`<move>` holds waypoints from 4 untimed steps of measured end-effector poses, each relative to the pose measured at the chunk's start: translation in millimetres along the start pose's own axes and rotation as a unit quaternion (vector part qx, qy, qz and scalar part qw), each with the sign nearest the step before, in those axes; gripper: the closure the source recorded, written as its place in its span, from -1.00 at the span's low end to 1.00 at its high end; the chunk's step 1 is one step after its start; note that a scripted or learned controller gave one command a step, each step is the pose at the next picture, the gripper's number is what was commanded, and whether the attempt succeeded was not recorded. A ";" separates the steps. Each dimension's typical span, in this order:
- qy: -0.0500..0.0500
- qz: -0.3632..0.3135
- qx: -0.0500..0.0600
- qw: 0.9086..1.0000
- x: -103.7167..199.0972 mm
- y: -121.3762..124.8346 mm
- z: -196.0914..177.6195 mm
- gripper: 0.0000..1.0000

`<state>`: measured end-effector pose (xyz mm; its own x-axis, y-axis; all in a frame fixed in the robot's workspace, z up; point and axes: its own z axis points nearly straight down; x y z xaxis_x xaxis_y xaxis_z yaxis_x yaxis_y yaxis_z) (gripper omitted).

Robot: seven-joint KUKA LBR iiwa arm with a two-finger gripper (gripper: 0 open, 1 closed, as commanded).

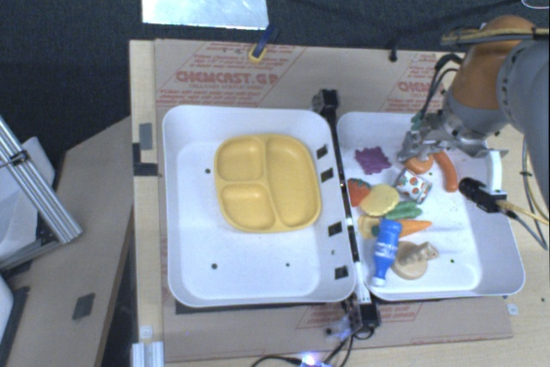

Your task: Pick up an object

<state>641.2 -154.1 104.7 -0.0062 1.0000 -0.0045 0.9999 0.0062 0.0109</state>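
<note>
My gripper [418, 150] reaches down from the right into the back part of the right bin [494, 271]. Its tip is right above a small orange piece [419, 166], and whether it touches that piece is unclear. Close by lie a purple leaf-like toy [372, 158], an orange sausage shape [448, 170] and a white spotted cube [413, 184]. Further forward are a yellow lemon-like toy [379, 200], a carrot [413, 228], a blue bottle [385, 249] and a tan figure [414, 259].
The left bin [185, 271] holds a yellow divided plate [265, 182]. A black divider with clips [338, 185] runs between the bins. A black cable end [479, 193] and a white part [495, 172] hang over the right bin's right side.
</note>
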 end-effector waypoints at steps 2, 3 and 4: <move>0.002 0.001 0.002 1.000 -5.5 7.9 -90.7 1.00; 0.002 0.000 0.003 1.000 -5.7 9.5 -121.9 1.00; 0.003 -0.002 0.005 1.000 54.5 5.7 -113.2 1.00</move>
<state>645.3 -99.0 217.7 -0.0096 1.0000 0.0018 1.0000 0.0096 0.0008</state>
